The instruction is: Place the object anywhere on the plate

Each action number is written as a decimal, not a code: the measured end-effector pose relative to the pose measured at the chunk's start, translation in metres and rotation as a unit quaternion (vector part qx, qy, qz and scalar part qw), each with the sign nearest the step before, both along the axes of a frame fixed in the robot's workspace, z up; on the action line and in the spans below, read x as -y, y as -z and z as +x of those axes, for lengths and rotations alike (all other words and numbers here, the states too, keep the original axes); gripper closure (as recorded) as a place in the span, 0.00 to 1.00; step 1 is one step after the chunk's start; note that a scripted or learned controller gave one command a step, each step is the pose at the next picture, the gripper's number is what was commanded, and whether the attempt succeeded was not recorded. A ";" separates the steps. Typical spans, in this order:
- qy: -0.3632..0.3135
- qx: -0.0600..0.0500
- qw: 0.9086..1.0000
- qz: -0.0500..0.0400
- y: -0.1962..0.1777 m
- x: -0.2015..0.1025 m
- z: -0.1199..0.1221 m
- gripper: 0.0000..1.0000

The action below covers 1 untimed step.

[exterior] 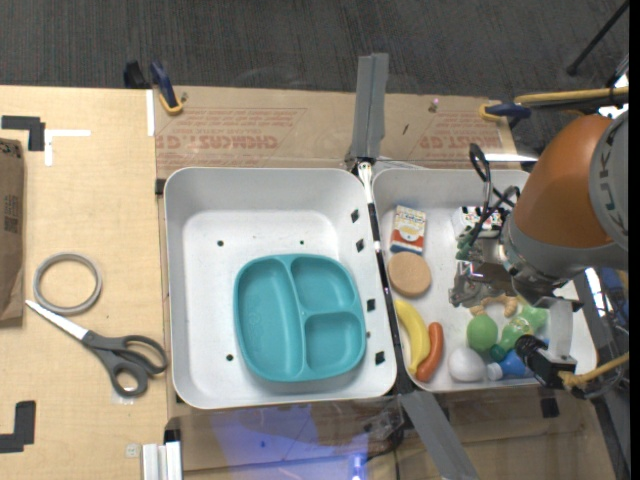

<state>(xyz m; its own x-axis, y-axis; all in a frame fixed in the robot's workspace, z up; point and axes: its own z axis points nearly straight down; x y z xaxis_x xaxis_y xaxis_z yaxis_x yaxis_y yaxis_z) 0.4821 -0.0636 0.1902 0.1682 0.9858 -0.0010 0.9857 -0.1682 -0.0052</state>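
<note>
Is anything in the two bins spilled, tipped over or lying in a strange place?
Nothing stands out. The teal plate lies flat in the left bin, slightly turned. The carton, round cookie, banana and sausage lie loose but orderly in the right bin.

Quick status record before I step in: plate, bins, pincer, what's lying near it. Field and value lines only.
plate: teal three-compartment plate, nothing on it, in left bin
right bin: holds toy items
items: carton, round cookie, banana, hot dog, green ball, white egg
pincer: over right bin, just above the green ball
arm: orange band above right bin
task: object not yet on plate
bench: scissors, tape roll left of bins
</note>
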 end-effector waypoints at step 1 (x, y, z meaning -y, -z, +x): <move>0.049 0.000 0.999 -0.001 0.000 -0.091 0.033 1.00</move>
<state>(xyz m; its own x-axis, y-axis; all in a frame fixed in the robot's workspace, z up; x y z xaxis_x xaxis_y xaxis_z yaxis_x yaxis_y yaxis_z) 0.5151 0.0278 0.1900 0.2636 0.9646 -0.0032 0.9646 -0.2637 -0.0047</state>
